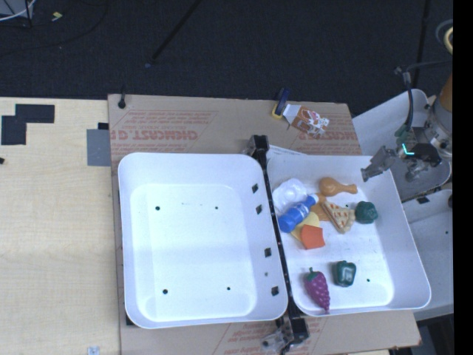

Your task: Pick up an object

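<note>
Up right, arm bent low — pincer over right bin's edge.

The arm is cut off by the right edge of the frame; little beyond its wrist is seen. The hand is small and dark at the right of the frame, and its finger state cannot be told. The blue bottle is partly overlapped by the white crumpled item at its upper end. The orange block partly covers a yellow piece in the pile. Print on the small packet near the top of the cardboard is too small to be read. Clamp hardware at the lower edge is cropped by the frame bottom.
</note>
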Available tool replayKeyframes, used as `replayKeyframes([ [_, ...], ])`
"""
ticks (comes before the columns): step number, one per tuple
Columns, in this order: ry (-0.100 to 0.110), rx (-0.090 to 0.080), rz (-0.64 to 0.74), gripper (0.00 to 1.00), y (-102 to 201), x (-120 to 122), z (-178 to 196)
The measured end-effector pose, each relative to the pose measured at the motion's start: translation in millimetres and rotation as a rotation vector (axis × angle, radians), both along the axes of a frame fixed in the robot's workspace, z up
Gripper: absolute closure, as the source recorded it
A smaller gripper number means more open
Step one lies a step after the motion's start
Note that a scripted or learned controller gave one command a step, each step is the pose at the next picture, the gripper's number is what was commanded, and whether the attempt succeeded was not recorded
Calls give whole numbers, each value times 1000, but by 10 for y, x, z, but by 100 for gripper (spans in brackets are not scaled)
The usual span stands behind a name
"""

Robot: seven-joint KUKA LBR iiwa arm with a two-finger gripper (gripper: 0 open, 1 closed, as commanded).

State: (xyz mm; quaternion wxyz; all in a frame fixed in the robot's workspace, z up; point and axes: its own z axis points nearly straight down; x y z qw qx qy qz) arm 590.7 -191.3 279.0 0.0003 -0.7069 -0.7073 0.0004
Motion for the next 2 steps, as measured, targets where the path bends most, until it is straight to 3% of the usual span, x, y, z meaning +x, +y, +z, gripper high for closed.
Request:
replayKeyframes([
  [1, -4, 0, 0, 0, 599, -274, -1777],
  [2, -1, -7, 1, 0, 1012, 306, -1876],
])
